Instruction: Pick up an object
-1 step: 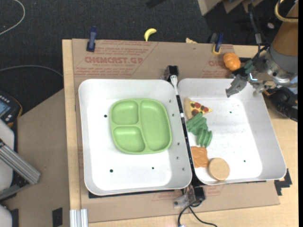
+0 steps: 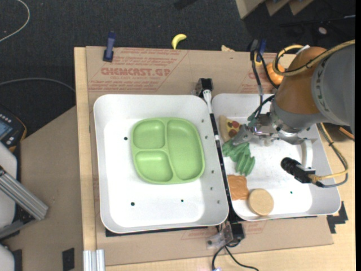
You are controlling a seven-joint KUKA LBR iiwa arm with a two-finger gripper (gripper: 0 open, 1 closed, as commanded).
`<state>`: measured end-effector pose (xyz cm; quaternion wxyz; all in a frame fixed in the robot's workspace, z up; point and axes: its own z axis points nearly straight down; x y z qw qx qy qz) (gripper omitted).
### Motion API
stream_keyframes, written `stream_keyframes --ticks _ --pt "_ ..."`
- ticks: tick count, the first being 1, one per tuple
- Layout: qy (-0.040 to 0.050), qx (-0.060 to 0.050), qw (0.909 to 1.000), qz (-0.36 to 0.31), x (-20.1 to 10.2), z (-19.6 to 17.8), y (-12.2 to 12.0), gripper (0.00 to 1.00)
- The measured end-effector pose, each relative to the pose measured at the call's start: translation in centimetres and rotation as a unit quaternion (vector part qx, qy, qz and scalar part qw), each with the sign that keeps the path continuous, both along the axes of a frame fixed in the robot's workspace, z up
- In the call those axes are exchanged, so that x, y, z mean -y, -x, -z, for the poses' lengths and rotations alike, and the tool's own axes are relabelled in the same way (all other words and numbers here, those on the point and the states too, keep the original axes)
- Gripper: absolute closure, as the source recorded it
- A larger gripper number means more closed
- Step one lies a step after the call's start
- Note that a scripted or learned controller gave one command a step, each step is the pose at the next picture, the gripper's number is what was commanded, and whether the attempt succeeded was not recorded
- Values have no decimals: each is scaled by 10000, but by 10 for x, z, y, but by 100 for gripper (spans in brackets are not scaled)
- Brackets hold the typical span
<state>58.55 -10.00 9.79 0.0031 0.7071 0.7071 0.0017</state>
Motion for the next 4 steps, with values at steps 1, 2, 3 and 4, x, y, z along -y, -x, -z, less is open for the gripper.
stream_keyframes --ticks 1,2,3,4 --pt "-8 15 10000 28 0 9 92 0" --pt "-2 48 10000 6 0 -4 88 100" --pt "-7 74 10000 -54 -56 -94 -47 100" --pt "-1 -10 10000 -7 -51 -98 -40 100"
